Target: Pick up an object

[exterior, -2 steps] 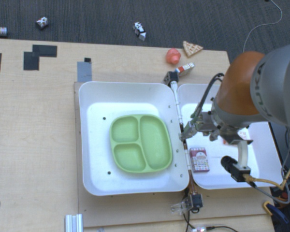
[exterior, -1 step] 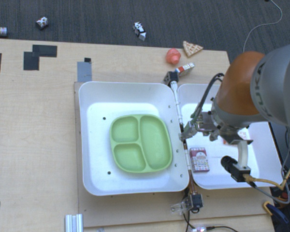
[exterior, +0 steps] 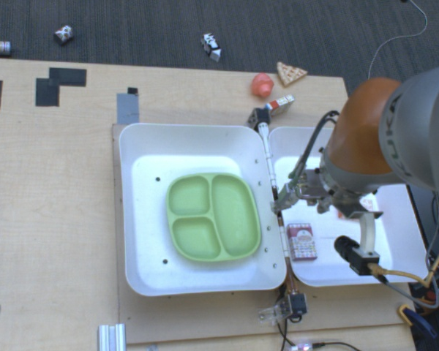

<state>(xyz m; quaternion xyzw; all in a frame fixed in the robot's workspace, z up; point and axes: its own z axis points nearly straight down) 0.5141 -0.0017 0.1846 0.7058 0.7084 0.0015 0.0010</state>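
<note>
Here the arm's bulk (exterior: 380, 134) hides the gripper (exterior: 316, 193) above the right bin (exterior: 402, 258), so I cannot tell its state.

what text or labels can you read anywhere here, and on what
None can be read.
The small red and white box in the right bin carries print, too small and blurred to read.
The green divided plate in the left bin is plain.

The wooden desk (exterior: 51, 196) carries two white bins (exterior: 143, 218) side by side at centre; towards twelve o'clock lie a red ball (exterior: 262, 85) and, perhaps, a toy pizza slice (exterior: 290, 73).
</note>
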